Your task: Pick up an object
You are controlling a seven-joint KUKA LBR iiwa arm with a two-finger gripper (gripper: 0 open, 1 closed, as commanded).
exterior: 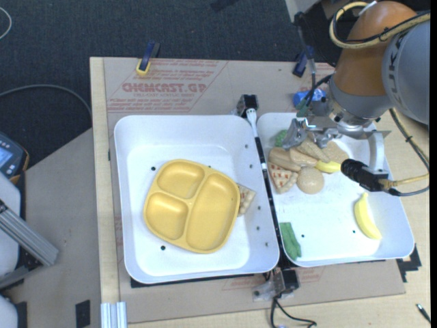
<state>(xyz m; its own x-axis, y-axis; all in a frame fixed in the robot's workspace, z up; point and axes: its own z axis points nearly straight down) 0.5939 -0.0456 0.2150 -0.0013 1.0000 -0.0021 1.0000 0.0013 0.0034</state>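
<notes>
My gripper (311, 134) hangs low over the back left corner of the right bin (392, 241). It is open, with its fingers spread above a heap of toy food. The heap holds tan bread sticks (300, 157), a waffle wedge (280, 178), a round beige bun (311, 182) and a green leafy piece (281, 139). Nothing is seen lifted between the fingers. Farther right in the same bin lies a yellow banana (367, 218), and a green pod (289, 238) rests near the front left corner.
The left bin (130, 149) holds a yellow divided plate (190, 205), with a small waffle piece (246, 197) against the plate's right edge. The bins' shared wall (265, 183) runs just left of the heap. Blue clamps (302, 63) sit on the board behind the bins.
</notes>
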